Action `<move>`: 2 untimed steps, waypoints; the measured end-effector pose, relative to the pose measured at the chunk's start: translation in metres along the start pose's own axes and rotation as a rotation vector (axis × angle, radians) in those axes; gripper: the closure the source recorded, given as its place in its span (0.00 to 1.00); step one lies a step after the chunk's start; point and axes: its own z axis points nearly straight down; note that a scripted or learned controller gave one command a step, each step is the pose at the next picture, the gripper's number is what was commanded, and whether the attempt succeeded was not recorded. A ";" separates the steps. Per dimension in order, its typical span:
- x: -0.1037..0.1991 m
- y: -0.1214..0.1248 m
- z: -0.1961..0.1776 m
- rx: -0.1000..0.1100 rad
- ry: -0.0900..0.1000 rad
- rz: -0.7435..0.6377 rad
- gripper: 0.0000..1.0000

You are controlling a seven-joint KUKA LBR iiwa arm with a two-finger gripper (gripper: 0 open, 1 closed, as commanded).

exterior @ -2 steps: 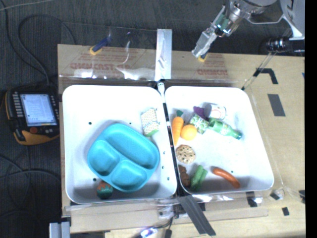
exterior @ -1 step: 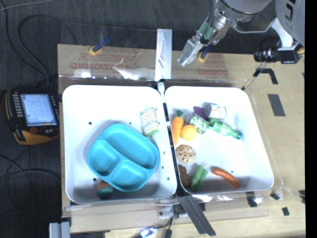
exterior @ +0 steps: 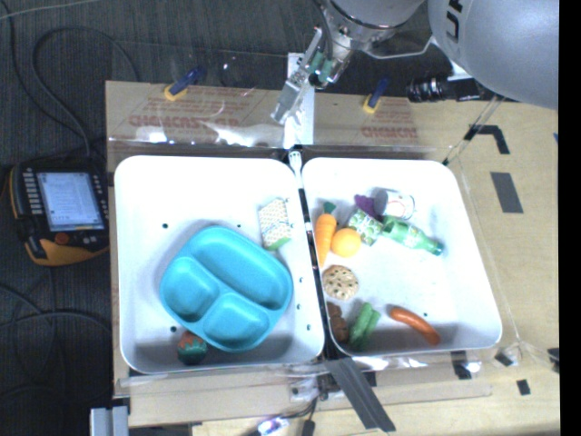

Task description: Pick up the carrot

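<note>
The carrot [exterior: 324, 236] is orange with a green top and lies lengthwise against the left wall of the right bin [exterior: 463, 271], green end toward the back. A yellow-orange round fruit [exterior: 345, 242] touches its right side. My gripper [exterior: 298, 87] hangs high beyond the back edge of the bins, above the divider between them and well away from the carrot. It is tilted down and to the left, and nothing is in it.
The right bin also holds a green bottle [exterior: 410, 234], a can [exterior: 398, 204], a purple item [exterior: 365, 205], a cookie [exterior: 339, 282], a green vegetable [exterior: 363, 321] and an orange-red sausage-shaped item [exterior: 415, 323]. The left bin [exterior: 136, 243] holds a blue divided plate [exterior: 227, 284] and a small packet [exterior: 273, 222].
</note>
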 end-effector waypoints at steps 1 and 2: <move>0.014 0.017 0.002 -0.001 -0.001 -0.353 1.00; 0.032 0.036 0.035 -0.003 0.000 -0.685 1.00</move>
